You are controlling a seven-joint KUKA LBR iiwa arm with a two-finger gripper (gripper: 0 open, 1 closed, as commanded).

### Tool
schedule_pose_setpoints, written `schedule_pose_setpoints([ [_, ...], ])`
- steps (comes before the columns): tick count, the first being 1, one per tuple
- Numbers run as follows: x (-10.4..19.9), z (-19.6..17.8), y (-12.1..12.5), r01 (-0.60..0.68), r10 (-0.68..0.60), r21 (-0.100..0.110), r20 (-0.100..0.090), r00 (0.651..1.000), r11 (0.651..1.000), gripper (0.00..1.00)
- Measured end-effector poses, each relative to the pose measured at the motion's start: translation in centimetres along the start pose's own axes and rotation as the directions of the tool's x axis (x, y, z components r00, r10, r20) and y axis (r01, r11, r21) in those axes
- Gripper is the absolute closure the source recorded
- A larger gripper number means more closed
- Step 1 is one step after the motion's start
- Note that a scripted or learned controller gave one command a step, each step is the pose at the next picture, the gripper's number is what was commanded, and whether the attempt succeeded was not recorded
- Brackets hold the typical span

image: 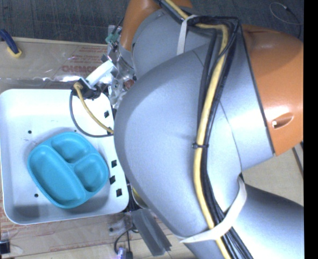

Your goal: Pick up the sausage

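Note:
The grey arm (202, 128) covers most of the camera view, reaching in from the right, with its orange band (148, 9) at the top. Its wrist end with cables and a small white part (102, 74) hangs over the upper right corner of the left white bin (11, 117). A blue three-compartment plate (67, 169) lies in that bin, and its compartments look bare. The arm hides the right bin.
A yellow and black cable loop (86, 115) droops from the wrist over the bin, just above the plate. A blue-and-yellow object (11, 42) lies on the bench at the top left. Wooden bench surface (51, 55) borders the bin.

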State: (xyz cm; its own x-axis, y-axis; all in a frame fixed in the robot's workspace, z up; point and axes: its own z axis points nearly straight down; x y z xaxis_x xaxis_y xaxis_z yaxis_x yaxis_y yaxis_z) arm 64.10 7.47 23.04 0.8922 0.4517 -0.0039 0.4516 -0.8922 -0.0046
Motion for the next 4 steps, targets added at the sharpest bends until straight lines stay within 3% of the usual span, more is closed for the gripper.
schedule_pose_setpoints([
  [1,-8.0,-0.1,1.4,0.424,-0.424,0.002,0.002,0.906,0.906,1.0],
  [2,-9.4,-3.6,-9.2,0.555,-0.555,0.0,0.001,0.832,0.832,1.0],
  [3,-9.4,-4.5,-9.4,0.562,-0.562,0.005,0.004,0.827,0.827,1.0],
  [4,-4.6,-7.9,-12.9,0.61,-0.61,-0.002,0.002,0.793,0.793,1.0],
])
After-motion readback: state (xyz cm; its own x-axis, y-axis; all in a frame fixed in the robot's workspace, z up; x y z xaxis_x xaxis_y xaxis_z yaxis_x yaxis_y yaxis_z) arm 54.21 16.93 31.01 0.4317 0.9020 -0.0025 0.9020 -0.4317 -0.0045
